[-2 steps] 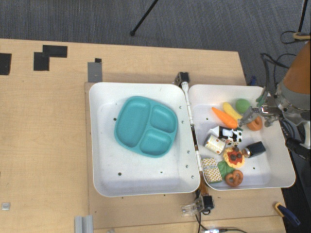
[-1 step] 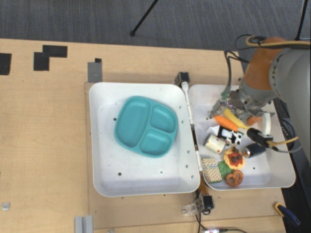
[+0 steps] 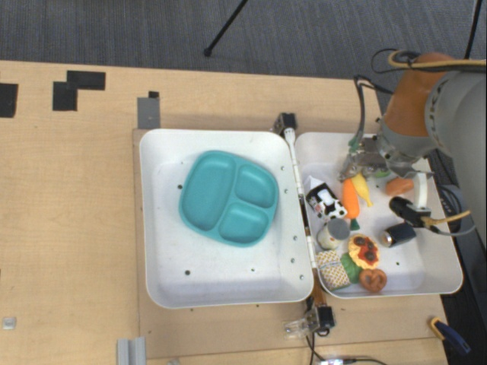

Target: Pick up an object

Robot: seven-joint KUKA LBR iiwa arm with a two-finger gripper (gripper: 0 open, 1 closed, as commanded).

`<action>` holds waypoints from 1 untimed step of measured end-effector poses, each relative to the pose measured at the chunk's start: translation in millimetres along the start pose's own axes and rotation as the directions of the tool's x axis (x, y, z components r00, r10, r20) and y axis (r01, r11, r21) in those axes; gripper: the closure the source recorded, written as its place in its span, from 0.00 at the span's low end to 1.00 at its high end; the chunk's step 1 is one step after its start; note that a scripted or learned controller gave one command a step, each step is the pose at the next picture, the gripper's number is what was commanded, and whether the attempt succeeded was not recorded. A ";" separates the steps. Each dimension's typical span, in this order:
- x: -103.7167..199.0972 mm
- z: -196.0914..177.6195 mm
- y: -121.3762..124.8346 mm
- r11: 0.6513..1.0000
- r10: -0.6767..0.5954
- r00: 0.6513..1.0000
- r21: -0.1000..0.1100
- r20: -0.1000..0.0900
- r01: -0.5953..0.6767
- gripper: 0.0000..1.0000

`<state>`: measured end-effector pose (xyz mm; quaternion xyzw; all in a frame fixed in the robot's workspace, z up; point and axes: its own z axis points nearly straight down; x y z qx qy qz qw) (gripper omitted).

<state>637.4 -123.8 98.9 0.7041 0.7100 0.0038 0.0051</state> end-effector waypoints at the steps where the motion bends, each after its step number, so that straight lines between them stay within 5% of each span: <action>1: 43.1 -87.4 -34.3 1.000 0.001 1.000 0.008 -0.002 -0.001 1.00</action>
